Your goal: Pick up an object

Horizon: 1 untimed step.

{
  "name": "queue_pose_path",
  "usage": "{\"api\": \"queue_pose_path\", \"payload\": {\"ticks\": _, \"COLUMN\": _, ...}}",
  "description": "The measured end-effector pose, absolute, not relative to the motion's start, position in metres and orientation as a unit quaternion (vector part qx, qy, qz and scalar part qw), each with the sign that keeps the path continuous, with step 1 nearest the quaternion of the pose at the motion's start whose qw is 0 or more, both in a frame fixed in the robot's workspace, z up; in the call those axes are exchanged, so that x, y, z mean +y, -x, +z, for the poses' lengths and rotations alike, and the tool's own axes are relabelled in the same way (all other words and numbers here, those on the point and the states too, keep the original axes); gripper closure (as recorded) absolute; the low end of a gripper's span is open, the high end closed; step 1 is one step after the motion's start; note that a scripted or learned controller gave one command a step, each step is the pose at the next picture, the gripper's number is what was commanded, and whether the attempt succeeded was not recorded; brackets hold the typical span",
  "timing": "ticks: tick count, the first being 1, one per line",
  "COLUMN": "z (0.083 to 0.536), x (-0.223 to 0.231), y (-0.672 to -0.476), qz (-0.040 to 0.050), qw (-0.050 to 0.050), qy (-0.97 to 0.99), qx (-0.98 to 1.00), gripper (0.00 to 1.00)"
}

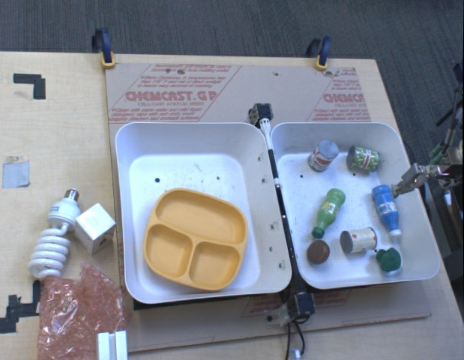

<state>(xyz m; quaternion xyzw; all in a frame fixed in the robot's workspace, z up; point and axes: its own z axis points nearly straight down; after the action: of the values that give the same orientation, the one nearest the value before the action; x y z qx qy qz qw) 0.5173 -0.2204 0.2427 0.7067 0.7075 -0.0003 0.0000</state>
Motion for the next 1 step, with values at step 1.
{"api": "queue_pose_path", "payload": {"ticks": 1, "z": 0.1085, "x": -0.2197, "y": -0.5175, "qz": 0.0008, "qw": -0.003, "qy": -0.707, "qx": 0.707, "gripper": 0.00}}
